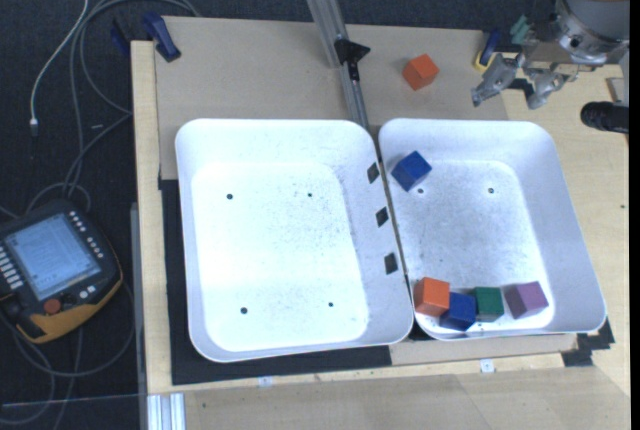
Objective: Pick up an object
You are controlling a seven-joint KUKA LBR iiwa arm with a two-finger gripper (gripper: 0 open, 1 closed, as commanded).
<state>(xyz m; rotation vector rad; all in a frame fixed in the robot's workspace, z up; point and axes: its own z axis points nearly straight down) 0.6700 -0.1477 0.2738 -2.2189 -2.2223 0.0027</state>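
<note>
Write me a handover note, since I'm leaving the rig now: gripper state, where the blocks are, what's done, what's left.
Gripper: open, holding nothing, raised over the bench behind the right bin.
Right bin: blue block near its back left corner; orange block, second blue block, green block and purple block along its front wall.
Stray orange block on the bench.
Done: nothing picked.
Left: grasp one object.

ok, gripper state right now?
Gripper: open, holding nothing, above the bench beyond the right bin.
</note>
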